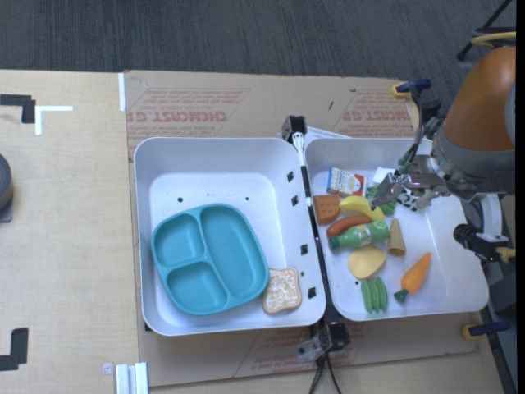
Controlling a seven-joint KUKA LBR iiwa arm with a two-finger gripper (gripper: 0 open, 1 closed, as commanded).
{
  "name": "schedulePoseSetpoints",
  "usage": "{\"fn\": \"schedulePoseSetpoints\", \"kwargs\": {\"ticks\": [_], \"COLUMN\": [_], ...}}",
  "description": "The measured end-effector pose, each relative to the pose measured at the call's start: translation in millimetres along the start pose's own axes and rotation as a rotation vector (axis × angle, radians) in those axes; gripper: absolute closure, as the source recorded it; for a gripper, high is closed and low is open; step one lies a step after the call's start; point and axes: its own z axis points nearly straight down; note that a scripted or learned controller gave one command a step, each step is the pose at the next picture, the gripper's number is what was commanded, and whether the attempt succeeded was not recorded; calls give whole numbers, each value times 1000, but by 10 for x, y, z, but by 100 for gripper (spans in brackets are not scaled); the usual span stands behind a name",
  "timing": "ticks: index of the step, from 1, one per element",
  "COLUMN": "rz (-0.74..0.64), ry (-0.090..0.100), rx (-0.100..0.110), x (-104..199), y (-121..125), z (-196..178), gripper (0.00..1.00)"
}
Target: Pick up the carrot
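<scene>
Two white bins are seen side by side on the bench; the right bin [467, 298] is taken as the landmark. The carrot [415, 272] is found lying on this bin's floor toward its near right part, apart from the other items. It is noted as a short orange body, tapered, tilted with its thicker end up and to the right, and a small green stub at its lower left end. Just left of it within the bin, a cone-shaped piece [397, 238], a yellow piece [366, 262] and a green bean bundle [374, 294] are recorded. The gripper [392, 189] is positioned over the bin's far part, well apart from the carrot. Its fingers cannot be resolved as apart or together; nothing is seen between them.
</scene>
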Motion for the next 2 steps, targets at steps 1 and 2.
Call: {"fn": "schedulePoseSetpoints", "kwargs": {"ticks": [1, 2], "rz": [27, -54], "ry": [0, -7], "rx": [-2, -15], "x": [-291, -654], "y": [-465, -757], "z": [733, 989], "gripper": [0, 0]}}
